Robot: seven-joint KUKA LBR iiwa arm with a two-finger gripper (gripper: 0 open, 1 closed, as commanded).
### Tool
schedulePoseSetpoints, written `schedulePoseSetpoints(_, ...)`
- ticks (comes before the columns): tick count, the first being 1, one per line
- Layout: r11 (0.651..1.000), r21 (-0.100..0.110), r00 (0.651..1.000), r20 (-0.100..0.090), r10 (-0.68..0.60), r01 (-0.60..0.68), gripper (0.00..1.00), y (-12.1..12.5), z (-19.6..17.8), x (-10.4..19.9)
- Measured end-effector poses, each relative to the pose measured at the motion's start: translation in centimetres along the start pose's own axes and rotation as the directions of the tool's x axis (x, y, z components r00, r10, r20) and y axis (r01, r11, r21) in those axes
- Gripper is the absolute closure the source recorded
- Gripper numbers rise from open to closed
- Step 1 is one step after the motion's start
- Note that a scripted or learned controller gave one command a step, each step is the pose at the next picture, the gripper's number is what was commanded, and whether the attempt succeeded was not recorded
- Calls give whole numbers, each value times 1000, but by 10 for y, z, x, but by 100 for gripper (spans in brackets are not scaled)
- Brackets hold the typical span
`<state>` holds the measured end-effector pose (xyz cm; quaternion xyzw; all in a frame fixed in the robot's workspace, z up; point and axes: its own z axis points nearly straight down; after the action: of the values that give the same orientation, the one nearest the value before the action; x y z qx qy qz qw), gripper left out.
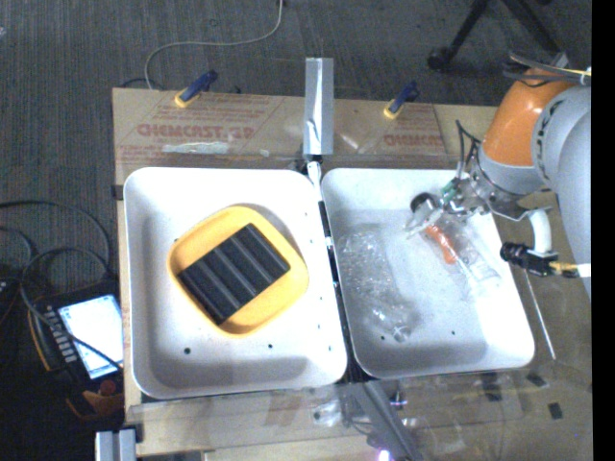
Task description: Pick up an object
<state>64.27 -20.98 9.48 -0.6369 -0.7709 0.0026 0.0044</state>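
Lying in the right white bin (500,344), near its upper right corner, you have a clear plastic packet with an orange piece inside (450,245). The pincer (444,203) hangs just above its upper end; whether it grips, you cannot tell. A yellow tray with black ribbed insert (238,267) sits in the left white bin (154,353).
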Motion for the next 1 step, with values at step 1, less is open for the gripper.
schedulePoseSetpoints(1, 1000, 3, 1000, 1, 0, 0, 100, -1, -9, 0)
